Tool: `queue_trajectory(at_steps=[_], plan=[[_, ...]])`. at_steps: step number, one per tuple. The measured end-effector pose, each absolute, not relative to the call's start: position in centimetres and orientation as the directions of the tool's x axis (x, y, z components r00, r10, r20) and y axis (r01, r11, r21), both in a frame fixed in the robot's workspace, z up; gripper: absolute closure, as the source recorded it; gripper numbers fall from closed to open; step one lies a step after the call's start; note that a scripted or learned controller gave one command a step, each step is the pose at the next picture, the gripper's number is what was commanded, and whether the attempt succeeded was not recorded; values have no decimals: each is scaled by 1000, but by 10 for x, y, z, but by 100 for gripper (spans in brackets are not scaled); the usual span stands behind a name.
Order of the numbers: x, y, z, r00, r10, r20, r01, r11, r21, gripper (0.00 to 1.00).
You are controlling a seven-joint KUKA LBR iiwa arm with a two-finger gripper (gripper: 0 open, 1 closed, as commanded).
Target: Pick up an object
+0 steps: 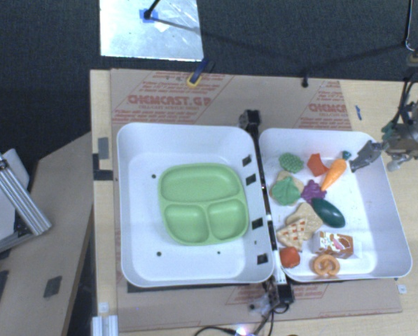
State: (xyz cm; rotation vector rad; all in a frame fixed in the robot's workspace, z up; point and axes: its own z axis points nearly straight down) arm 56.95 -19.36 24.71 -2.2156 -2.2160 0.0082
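Camera view: gripper hovers at right edge, above the right bin; whether its fingers are spread or closed cannot be told. Nearest target, the toy carrot, lies in that bin's upper part: likely light, rigid, smooth; grasp across mid-body. Cardboard under bins reads "CHEMCAST GP".

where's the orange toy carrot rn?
In the right white bin, upper middle: the orange toy carrot lies tilted between the red block and the claw, just above the purple toy.
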Motion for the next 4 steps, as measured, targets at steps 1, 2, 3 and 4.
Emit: queue_trajectory(at_steps=[1, 2, 3, 4], plan=[[572, -193, 254, -3, 1000, -1, 1000, 3, 2, 0], [570, -188, 211, -2, 1000, 0, 1000, 2, 0, 0], [570, -181, 167, -2, 1000, 0, 1000, 2, 0, 0], [570, -172, 110, -2, 1000, 0, 1000, 2, 0, 0]])
